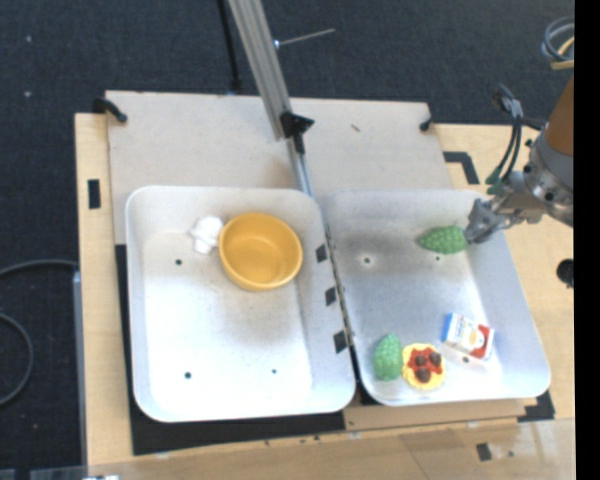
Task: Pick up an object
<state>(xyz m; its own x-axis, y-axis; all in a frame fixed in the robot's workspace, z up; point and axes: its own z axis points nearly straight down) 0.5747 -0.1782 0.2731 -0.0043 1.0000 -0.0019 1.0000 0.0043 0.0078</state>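
Observation:
My gripper point(474, 228) reaches in from the right over the upper right part of the right bin point(510, 298). A bumpy green toy point(442, 239) sticks out to the left from its fingertips. Its right end is pinched between the fingers, so the gripper is shut on it. The grey arm and its wrist run off the right side of the view.
A second green toy point(387, 357), a yellow disc with red bits point(424, 365) and a small red, white and blue carton point(468, 337) lie near the right bin's front. The left bin point(180, 368) holds a yellow bowl point(261, 251) and a small white object point(206, 232). A metal post point(265, 58) rises behind the bins.

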